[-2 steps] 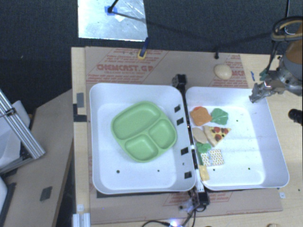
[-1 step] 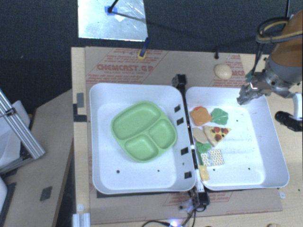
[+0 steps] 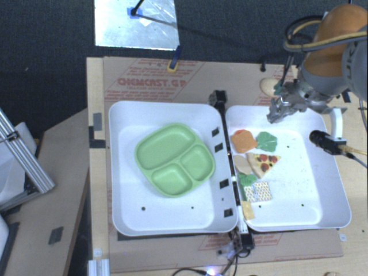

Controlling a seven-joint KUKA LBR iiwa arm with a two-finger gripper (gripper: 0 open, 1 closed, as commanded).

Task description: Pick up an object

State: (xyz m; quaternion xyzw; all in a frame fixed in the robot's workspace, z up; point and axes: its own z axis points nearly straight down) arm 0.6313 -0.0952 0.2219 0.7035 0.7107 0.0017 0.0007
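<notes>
Small toy food pieces lie in the right bin [image 3: 322, 211], toward its left side: an orange piece [image 3: 243, 140], a green leaf piece [image 3: 266, 140], a pizza slice [image 3: 263, 162], a small green piece [image 3: 248, 179] and a speckled square piece [image 3: 260, 191]. A yellow piece [image 3: 247, 210] lies on the divider at the bin's front left. My gripper [image 3: 278, 112] hangs over the back edge of the right bin, above and to the right of the orange and green pieces, apart from them. Nothing shows between its fingers.
The left bin [image 3: 123, 211] bears a green three-compartment plate [image 3: 174, 159]. A black divider [image 3: 227, 160] runs between the bins. A black cylinder [image 3: 323, 141] juts over the right bin's right side. A shiny sheet [image 3: 137, 15] lies at the back.
</notes>
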